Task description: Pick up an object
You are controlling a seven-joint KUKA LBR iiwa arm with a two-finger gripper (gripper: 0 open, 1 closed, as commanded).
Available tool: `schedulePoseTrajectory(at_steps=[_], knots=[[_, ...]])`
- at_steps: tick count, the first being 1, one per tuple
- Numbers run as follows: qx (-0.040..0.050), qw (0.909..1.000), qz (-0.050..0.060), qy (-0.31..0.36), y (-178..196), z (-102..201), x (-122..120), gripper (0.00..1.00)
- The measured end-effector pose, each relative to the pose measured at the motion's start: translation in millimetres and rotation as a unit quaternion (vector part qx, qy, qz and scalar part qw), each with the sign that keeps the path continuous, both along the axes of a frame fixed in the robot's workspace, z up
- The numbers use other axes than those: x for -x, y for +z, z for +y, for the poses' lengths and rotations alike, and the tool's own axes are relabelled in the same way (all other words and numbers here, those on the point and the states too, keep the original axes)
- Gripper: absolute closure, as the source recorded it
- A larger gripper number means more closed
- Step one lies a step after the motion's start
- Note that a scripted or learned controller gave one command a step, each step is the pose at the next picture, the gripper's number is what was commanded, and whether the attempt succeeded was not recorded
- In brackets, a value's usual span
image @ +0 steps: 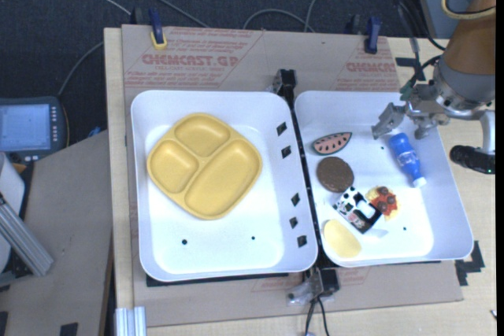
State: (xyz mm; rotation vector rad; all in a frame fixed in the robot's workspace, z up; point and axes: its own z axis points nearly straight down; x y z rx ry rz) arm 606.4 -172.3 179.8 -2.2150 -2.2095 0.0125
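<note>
While the yellow plate (204, 164) sits alone in the left bin (150, 232), the hand (408, 120) hovers released, fingers spread, over the right bin (449, 216), just above the blue bottle (406, 157), gripping nothing.

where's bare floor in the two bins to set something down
Left bin: bare strip along the near wall below the yellow divided plate. Right bin: bare near-right corner. Crowded: watermelon slice, brown disc, black-and-white toy, blue bottle under the gripper.
</note>
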Motion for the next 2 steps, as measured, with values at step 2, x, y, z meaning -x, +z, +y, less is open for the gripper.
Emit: schedulePoseTrajectory(at_steps=[2], knots=[[0.0008, 1.0000, -0.004, 0.001, -35, -1, -7, 0.00]])
